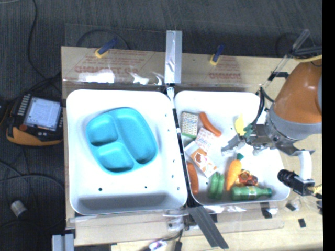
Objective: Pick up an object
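Gripper over right bin, fingers spread, empty; below it, tapered carrot, glossy green bottle; blue tray in left bin.

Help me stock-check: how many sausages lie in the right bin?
2: one sausage near the back, beside the waffle; another sausage along the left wall, near the front. Others may be hidden under items.

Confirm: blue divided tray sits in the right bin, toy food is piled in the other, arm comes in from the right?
Not quite. The camera view shows the blue divided tray in the left bin; the toy food, such as the carrot and green bottle, is in the right bin. The arm does come in from the right.
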`<state>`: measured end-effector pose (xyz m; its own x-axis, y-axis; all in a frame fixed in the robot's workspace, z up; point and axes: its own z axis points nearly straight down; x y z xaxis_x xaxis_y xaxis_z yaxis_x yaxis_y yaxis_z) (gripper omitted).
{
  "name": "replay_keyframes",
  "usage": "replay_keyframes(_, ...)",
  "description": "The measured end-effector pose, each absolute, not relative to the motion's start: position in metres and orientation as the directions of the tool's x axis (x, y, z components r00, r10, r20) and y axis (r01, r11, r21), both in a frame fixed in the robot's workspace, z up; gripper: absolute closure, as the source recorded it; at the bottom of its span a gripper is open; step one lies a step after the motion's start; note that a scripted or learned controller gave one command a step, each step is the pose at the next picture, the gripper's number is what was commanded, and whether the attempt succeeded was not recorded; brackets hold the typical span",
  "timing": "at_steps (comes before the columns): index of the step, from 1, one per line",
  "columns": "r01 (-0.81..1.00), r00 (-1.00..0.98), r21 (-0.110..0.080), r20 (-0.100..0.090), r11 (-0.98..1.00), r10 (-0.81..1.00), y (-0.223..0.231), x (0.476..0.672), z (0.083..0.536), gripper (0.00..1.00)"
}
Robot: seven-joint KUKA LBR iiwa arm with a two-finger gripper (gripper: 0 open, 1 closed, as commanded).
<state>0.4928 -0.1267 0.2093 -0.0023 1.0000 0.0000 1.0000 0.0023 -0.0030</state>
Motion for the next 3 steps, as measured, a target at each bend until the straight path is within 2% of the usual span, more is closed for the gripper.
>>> replay_keyframes(1,1.000,0.012,0.014,-0.003,-0.012,1.000,-0.149,0.488,0.090,0.00)
replay_keyframes(2,1.000,0.011,0.014,0.000,-0.011,1.000,-0.147,0.489,0.100,1.00)
replay_keyframes(3,0.972,0.235,-0.003,-0.002,-0.235,0.972,-0.050,0.494,0.229,1.00)
